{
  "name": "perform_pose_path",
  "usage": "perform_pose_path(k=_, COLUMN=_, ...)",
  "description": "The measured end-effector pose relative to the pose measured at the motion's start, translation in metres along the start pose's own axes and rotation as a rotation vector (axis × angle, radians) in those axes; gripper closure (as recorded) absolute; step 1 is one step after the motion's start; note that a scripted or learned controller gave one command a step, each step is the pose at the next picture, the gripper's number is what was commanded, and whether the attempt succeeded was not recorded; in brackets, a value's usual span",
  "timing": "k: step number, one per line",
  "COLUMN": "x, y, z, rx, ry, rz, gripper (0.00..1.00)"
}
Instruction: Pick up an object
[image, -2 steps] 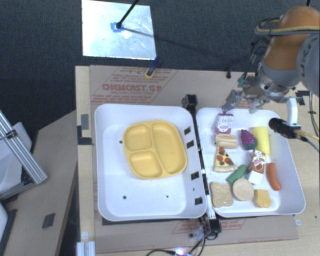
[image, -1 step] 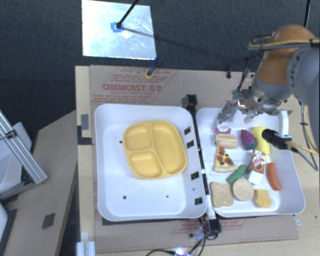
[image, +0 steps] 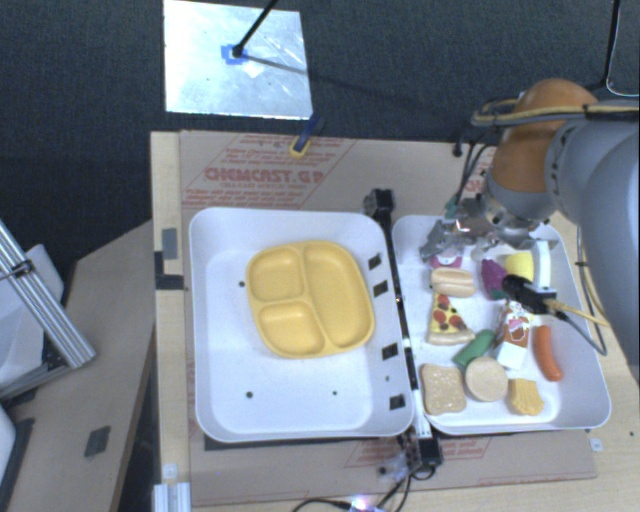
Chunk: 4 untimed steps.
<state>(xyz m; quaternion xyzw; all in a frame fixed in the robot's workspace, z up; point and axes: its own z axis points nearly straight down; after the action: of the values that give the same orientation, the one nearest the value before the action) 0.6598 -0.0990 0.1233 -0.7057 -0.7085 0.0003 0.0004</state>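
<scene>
My gripper hangs over the far left corner of the right bin, just above a toy hot dog. I see nothing held in it. Toy food lies in this bin: a pizza slice, a green vegetable, a bread slice, a round bun, a cheese wedge, an orange sausage, a purple piece, a yellow lemon and a small carton.
The left bin holds a yellow divided plate. A black divider runs between the bins. My grey arm with its orange band comes in from the upper right, above the right bin's far side.
</scene>
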Motion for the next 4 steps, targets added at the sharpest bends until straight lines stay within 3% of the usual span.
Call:
perform_pose_path(k=1, x=0.001, y=0.000, z=0.041, rx=0.000, ry=0.000, rz=0.000, gripper=0.00)
perform_pose_path(k=2, x=0.000, y=0.002, z=0.027, rx=-0.006, ry=0.000, rz=-0.001, gripper=1.00)
perform_pose_path(k=3, x=0.001, y=-0.006, z=-0.029, rx=-0.012, ry=-0.001, rz=0.005, gripper=1.00)
perform_pose_path(k=4, x=0.001, y=-0.014, z=-0.084, rx=0.011, ry=-0.004, rz=0.007, gripper=1.00)
